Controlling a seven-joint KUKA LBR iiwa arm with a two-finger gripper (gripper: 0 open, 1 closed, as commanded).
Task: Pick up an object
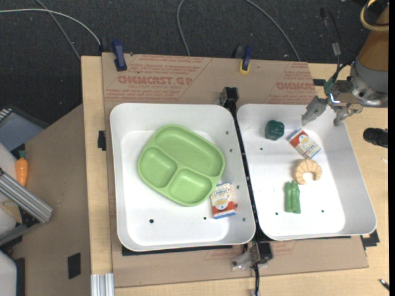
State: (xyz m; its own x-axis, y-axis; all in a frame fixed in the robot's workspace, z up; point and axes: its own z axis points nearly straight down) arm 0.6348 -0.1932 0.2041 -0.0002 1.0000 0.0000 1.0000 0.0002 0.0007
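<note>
White plastic, shallow and square with rounded corners, made up both bins on the bench. The left white bin (123, 165) held a light green sectioned plastic plate (180, 164) with three compartments, lying flat near the bin's middle. Just beside the plate's lower right edge stood a small red, white and blue carton (223, 200), tilted slightly.

The right white bin (345, 196) contained four items, all apart from one another: a dark green rounded toy vegetable (274, 129) near the upper left, a small red and white box (305, 144) to its right, a tan croissant-shaped toy (307, 171) below that box, and a bright green elongated toy vegetable (292, 197) lowest of all.

The grey arm's two-finger gripper (327, 113) was over the upper right corner of the right bin, above and to the right of the red and white box. Its fingers (313, 111) were spread apart, with nothing between them.

A small orange carrot-shaped toy (21, 170) lay off the bench at the far left.
</note>
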